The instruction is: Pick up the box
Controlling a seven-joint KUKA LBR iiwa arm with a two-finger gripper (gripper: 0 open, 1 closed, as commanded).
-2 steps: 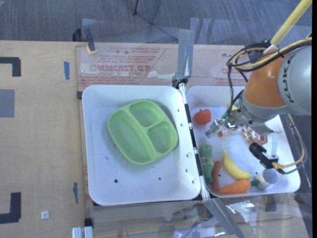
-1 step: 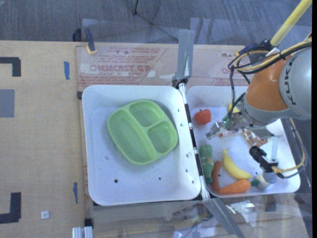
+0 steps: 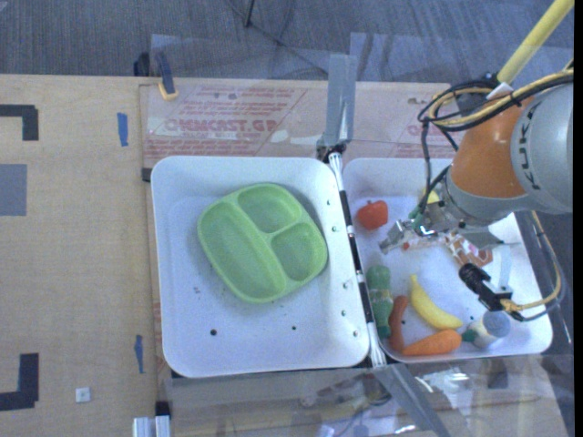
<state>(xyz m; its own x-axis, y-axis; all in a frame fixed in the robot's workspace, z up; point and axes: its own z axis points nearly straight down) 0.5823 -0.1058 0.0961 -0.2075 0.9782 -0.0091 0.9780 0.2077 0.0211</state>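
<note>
- Two shallow white bins are seen side by side on the tabletop (image 3: pixel 73 244): the left bin (image 3: pixel 173 335) and the right bin (image 3: pixel 537 335).
- A green divided plate (image 3: pixel 262 241) is laid in the middle of the left bin.
- The grey arm (image 3: pixel 510 162), with its orange band, is brought in from 3 o'clock over the right bin.
- The pincer (image 3: pixel 405 235) is held low near the centre of the right bin; whether it is wide or narrow cannot be told, and nothing is seen to be gripped in it.
- A small item with red and white print, taken to be the box (image 3: pixel 474 251), is seen just at 3 o'clock of the pincer, partly hidden under the wrist.
- A red tomato-like piece (image 3: pixel 371 213) is placed at 10 o'clock of the pincer, near the bin's left wall.
- A green piece (image 3: pixel 378 279) is set at 7 o'clock of the pincer.
- A yellow banana (image 3: pixel 433 308) and an orange carrot (image 3: pixel 433 342) are laid at 6 o'clock, near the front rim, the carrot just below the banana.
</note>
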